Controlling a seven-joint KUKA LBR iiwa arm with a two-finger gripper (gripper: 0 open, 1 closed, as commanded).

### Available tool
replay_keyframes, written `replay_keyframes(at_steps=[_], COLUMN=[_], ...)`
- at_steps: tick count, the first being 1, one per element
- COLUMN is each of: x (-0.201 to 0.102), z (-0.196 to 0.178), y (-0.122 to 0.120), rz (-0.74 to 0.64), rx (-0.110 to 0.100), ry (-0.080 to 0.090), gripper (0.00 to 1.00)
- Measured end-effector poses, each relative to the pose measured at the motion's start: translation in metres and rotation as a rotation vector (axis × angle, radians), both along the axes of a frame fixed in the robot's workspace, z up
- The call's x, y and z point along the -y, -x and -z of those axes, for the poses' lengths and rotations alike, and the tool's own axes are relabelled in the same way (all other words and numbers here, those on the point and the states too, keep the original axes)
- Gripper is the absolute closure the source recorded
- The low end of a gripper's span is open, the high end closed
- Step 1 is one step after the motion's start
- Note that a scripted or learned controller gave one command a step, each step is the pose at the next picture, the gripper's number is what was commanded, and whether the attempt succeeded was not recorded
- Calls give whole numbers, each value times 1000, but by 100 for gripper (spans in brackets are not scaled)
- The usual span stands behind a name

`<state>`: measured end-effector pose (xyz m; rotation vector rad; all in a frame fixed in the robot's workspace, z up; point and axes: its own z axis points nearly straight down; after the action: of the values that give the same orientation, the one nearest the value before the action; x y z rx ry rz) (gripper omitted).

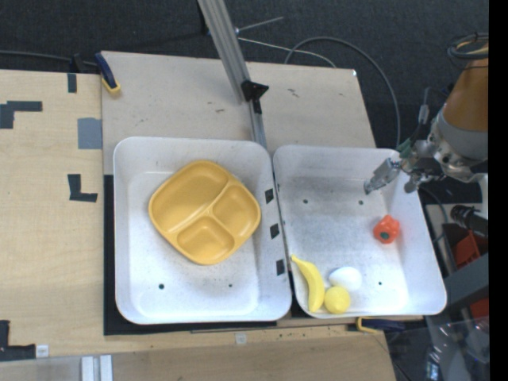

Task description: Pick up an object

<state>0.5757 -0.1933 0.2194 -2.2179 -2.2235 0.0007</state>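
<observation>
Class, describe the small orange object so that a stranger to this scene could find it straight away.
Take the right-hand white bin of the two. Near its right wall, apart from the things clustered at its front edge, lies the small orange object. It alone is orange-red; the banana, lemon and white egg-shaped object are yellow or white.

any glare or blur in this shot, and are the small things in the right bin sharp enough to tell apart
Camera view: even, soft light with faint shadows; no strong glare on the yellow tray. The banana, white egg and orange object are slightly soft but distinguishable; the gripper looks mildly blurred.
</observation>
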Motion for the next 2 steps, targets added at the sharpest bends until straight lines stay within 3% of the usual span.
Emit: replay_keyframes(at_steps=[1,2], x=[0,-1], z=[0,44], y=[0,-3], rz=[0,0], rx=[0,-4], ry=[0,1], gripper=[0,0])
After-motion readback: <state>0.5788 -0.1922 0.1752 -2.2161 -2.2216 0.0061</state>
